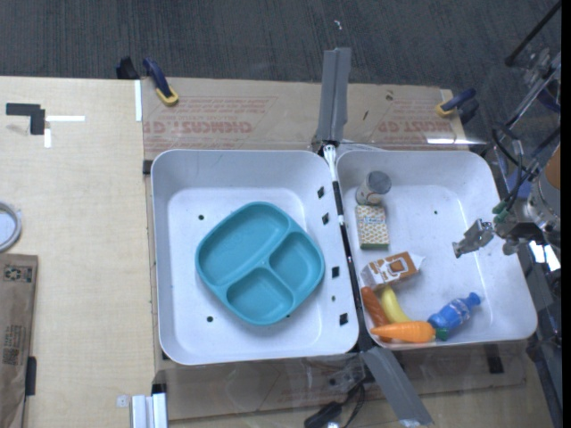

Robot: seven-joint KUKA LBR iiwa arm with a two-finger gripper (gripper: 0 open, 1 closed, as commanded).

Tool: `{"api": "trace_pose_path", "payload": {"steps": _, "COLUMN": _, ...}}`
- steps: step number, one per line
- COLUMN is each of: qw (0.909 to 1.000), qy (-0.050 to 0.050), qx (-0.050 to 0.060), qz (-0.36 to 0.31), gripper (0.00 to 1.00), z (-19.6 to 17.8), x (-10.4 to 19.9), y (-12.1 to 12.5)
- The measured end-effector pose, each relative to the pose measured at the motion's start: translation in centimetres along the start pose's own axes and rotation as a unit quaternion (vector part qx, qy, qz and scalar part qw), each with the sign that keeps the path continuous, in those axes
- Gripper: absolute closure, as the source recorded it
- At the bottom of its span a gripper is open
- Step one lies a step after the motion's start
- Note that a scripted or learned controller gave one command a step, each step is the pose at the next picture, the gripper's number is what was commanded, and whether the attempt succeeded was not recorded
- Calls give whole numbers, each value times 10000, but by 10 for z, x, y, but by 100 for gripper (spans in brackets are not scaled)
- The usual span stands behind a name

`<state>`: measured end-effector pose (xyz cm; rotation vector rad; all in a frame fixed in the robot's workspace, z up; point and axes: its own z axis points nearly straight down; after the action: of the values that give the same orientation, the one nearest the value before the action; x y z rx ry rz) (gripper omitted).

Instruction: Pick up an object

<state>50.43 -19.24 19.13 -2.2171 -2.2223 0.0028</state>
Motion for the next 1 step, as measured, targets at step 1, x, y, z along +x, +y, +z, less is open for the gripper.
{"api": "trace_pose_path", "payload": {"steps": 1, "qw": 9988, "qy": -1, "qx": -11, "qz": -482, "gripper": 0, "z": 100, "x": -14, "y": -27}}
